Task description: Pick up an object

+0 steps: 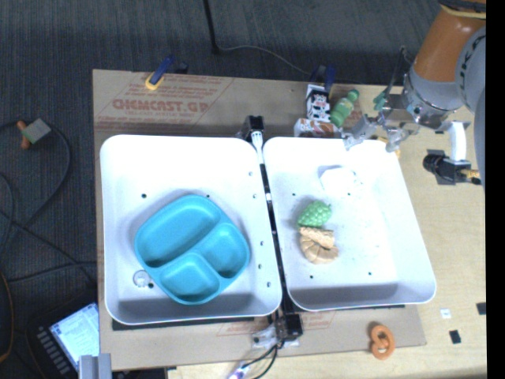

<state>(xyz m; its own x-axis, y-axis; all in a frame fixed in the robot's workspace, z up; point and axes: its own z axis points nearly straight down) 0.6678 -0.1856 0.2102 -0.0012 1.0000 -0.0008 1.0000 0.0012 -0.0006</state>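
Camera view from above: a tan bench [442,235] is seen bearing two shallow white bins side by side. The left bin [118,172] is taken up largely by a blue divided tray [191,247], laid at a slant, with three compartments. The right bin [394,235] holds the loose objects. The grey arm [442,50] with its orange band is cut off by the top right corner of the frame, so its upper part is not seen. Its gripper [371,129] is placed over the far rim of the right bin, well apart from the objects lying in the bin; whether it is released or clenched cannot be told, as its parts are small and blurred against the clutter behind, and nothing is seen held in it.

Near the middle of the right bin, towards its left wall, a green knobbly object [316,212] is found, rounded and bumpy like a bunch of small beads. Touching it on the near side lies a tan object [319,245], ridged and pale brown. Farther back a white object [339,181] is barely made out against the white floor, and its shape cannot be judged. Beyond the far rim, a small printed box [318,110] and a green item [343,109] are crowded together and hard to read. An orange ring [382,339] is set on the bench near the front edge
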